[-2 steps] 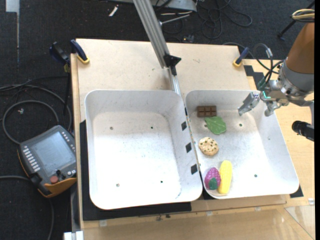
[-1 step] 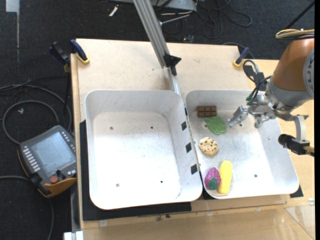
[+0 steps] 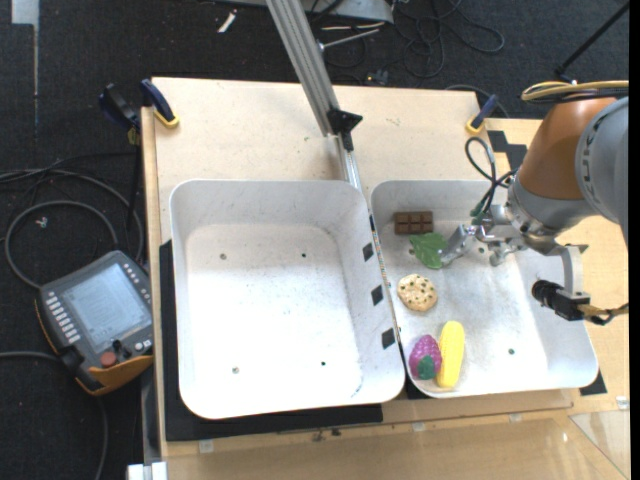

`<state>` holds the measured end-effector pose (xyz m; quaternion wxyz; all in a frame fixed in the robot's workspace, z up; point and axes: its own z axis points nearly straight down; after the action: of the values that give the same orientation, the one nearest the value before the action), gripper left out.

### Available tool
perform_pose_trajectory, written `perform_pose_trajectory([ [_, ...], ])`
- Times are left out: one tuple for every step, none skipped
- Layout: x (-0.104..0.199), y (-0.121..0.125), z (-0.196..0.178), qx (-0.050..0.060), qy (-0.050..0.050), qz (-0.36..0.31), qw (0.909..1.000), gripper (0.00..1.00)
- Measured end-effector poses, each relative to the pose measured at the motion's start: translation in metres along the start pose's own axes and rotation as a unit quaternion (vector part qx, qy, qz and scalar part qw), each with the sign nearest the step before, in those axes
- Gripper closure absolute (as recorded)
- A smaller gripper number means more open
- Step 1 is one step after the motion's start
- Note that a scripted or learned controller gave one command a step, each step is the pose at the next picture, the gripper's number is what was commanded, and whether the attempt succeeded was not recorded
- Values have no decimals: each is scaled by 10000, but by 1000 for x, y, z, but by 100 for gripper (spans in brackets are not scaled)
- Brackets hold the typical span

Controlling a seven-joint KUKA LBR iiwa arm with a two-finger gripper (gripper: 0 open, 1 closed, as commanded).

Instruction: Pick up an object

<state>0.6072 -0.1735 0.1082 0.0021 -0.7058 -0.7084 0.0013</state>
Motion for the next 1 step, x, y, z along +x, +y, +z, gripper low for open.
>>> perform_pose_trajectory([
  [1, 0, 14, -14, -6, 9, 10000, 0],
])
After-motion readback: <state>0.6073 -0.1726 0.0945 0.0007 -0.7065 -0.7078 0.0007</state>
